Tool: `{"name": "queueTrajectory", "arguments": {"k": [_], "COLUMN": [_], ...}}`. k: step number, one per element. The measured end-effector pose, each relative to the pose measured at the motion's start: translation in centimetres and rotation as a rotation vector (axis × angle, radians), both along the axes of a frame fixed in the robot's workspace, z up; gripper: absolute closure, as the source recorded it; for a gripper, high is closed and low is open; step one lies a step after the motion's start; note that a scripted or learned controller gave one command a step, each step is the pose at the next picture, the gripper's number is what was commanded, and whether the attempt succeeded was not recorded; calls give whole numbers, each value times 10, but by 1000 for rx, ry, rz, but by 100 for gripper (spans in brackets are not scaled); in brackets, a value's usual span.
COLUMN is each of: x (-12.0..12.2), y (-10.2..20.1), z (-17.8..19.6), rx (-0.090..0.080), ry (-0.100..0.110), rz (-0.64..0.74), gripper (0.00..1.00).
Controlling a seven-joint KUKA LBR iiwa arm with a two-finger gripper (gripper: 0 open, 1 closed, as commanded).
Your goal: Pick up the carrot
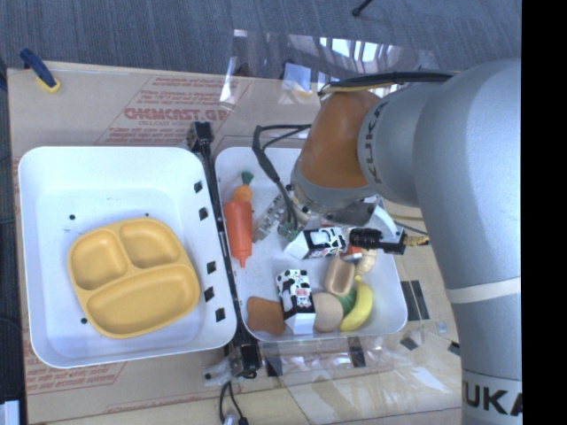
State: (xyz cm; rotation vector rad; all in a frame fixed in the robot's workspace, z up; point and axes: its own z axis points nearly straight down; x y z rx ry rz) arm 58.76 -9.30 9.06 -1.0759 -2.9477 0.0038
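Note:
The orange carrot [238, 225] with a green top lies lengthwise along the left wall of the right bin [395, 312], its tip pointing toward the front. My gripper [275, 220] hangs low in the same bin, just to the right of the carrot and close beside it. The orange band and grey wrist above it hide most of the gripper. Nothing is seen held in it.
At the front of the right bin lie two cow-patterned cartons [295, 292], a brown bread piece [264, 316], a banana [360, 309] and beige food pieces [337, 275]. The left bin [53, 175] holds a yellow divided plate [133, 277]. The arm covers the right bin's back right.

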Motion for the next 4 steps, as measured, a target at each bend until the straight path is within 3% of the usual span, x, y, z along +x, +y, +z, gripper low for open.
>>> {"name": "queueTrajectory", "arguments": {"k": [1, 2, 3, 4], "x": [21, 43, -25, -49], "y": [86, 23, -17, 51], "z": [105, 102, 0, 106], "rx": [2, -3, 1, 1], "ry": [-11, -6, -1, -14], "rz": [-285, -192, 14, 152], "gripper": [100, 100, 100, 100]}}
